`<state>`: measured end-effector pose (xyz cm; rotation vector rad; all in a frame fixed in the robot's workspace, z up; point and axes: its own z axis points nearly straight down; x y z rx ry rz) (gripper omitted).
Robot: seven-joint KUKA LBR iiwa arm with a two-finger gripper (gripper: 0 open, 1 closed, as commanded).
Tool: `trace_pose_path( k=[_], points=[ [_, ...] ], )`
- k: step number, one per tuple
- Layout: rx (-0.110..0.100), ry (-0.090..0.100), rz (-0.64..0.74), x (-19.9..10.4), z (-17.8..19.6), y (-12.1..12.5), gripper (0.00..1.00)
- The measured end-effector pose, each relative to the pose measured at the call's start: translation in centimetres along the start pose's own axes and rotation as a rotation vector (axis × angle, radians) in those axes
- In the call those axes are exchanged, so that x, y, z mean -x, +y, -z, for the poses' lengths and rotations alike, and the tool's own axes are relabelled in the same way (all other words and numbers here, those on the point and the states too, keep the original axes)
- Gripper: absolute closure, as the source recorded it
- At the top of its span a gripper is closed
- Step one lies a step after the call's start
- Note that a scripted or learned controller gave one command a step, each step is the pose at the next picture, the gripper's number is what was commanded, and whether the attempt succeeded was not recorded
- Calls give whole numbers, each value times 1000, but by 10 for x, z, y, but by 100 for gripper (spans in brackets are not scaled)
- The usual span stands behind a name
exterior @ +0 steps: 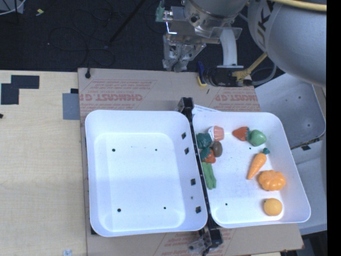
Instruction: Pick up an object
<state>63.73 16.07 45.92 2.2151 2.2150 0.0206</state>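
Although the arm is raised well above the bench, nothing in the camera view suggests that a pick has begun. The gripper (178, 63) hangs beyond the far edge of the two bins, over the brown cardboard sheet (133, 92), and no object sits between its fingers. Whether those fingers stand apart or together cannot be told, since they blur into a dark cluster.

Every candidate lies in the right bin (290, 196). Against its left wall, next to the divider between the bins, a small heap gathers: a dark green leafy piece (204, 141), a white and orange cup-like item (216, 133), a brown piece (216, 149) and a green pod (209, 176) stretching toward the near edge. Near the far right corner a red piece (241, 133) touches a green pepper (257, 137). A carrot (256, 165) lies tilted in the middle, an orange pumpkin (272, 180) just beside its lower end, and an orange ball (272, 207) close to the near right corner. The left bin (98, 196) holds no objects.

As a judgement, the whole task remains: choosing a target, descending, closing and lifting.

Red printing runs across the cardboard at its far edge, upside down and reversed from this view; it cannot be read with confidence.
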Motion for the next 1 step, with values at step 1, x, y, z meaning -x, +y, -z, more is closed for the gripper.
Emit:
trace_pose_path(
  k=[1],
  points=[
    [-9, -2, 5, 7, 85, 8, 100]
  ],
)
